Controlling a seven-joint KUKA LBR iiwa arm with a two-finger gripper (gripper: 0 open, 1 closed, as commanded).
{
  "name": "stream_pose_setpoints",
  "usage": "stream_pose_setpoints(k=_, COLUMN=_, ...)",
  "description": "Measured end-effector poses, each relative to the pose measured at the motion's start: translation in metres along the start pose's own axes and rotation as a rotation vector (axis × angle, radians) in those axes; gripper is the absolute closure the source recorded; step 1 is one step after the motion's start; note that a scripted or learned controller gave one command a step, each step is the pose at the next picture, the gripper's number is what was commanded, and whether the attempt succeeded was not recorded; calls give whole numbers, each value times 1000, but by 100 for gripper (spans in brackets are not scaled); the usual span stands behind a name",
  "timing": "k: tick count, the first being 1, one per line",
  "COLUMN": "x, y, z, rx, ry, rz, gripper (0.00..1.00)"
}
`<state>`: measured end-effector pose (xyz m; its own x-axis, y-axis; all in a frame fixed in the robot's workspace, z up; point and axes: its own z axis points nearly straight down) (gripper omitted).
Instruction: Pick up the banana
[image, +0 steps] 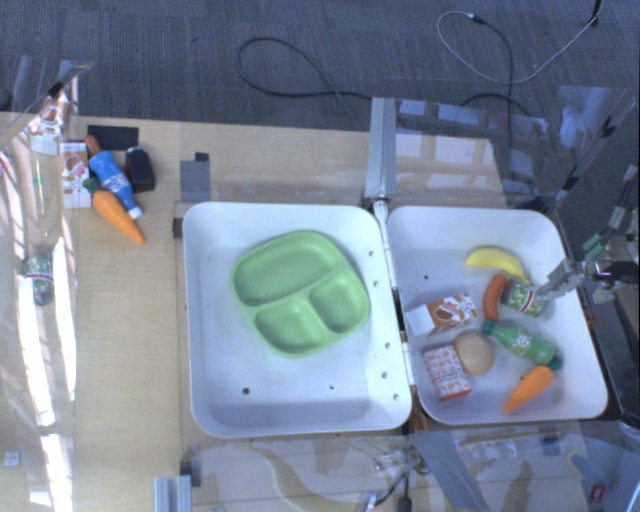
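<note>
The yellow banana (495, 262) lies in the right bin (450, 232), toward its far right part, curved with its ends pointing down. My gripper (556, 281) comes in low from the right edge of the bin, to the right of and a little below the banana. Its tip sits right by a small green-and-red can (523, 299). Nothing of the banana is in the gripper. A red sausage (493, 296) lies just below the banana.
The right bin also holds an orange-white carton (445, 313), a potato (475, 353), a red box (446, 370), a green bottle (520, 342) and a carrot (528, 388). A green divided plate (300, 292) lies in the left bin (215, 390). Another carrot (118, 217) and a blue bottle (113, 183) lie on the bench at far left.
</note>
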<state>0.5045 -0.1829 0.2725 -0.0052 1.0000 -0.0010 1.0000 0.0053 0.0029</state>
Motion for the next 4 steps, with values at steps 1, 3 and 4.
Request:
stream_pose_setpoints(k=1, x=-15, y=51, z=71, rx=1, ry=0, rz=19, gripper=0)
stream_pose_setpoints(k=3, x=-12, y=120, z=186, rx=-3, ry=4, rz=415, gripper=0)
stream_pose_setpoints(k=4, x=-12, y=120, z=186, rx=-3, ry=4, rz=415, gripper=0)
